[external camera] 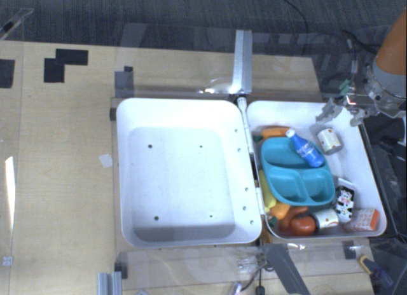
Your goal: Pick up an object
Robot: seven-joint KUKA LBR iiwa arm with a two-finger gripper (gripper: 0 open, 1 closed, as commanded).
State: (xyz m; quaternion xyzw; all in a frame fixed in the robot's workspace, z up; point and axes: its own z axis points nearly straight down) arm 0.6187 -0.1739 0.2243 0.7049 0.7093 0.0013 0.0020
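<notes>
The right bin (367, 160) holds a blue divided tray (299, 176) with a blue bottle (306, 149) lying across its top edge. A small white can (329, 140) lies just right of the bottle. My gripper (341, 114) hangs over the bin's upper right corner, a little above and to the right of the can. Its two fingers (326, 110) stand apart, open, with nothing between them. The orange band of the arm (391, 55) shows at the right edge.
Around the tray lie an orange item (275, 132), a yellow item (268, 199), a red round fruit (303, 224), a white cup (327, 219), a black-and-white piece (344, 199) and a red packet (364, 220). The left bin (184, 116) sits beside it, past a metal divider post (243, 58).
</notes>
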